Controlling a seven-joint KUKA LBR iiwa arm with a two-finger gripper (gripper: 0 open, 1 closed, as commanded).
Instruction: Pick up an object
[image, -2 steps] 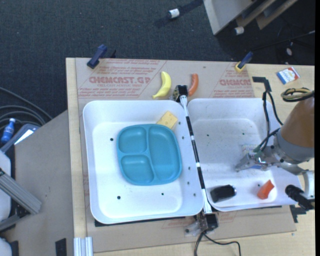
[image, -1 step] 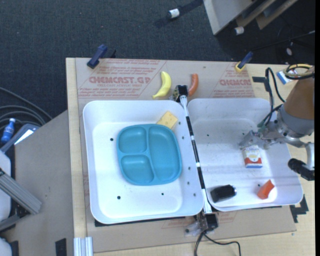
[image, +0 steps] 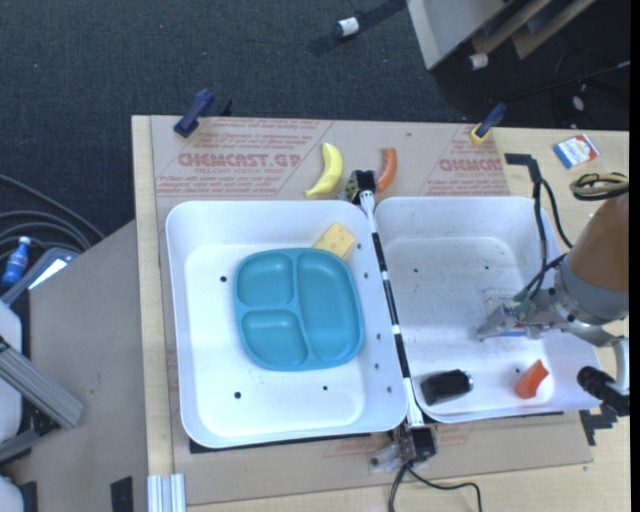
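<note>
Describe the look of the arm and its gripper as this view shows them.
The arm enters from the view's right as a rounded grey body with an orange-brown band above the wrist. Thin dark cables run along it and loop over the right bin's rim. The gripper is metallic grey and narrow, with small coloured wires at its base. No markings can be made out.

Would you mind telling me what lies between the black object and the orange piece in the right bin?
Bare white bin floor separates the black object from the orange piece in the camera view.
</note>
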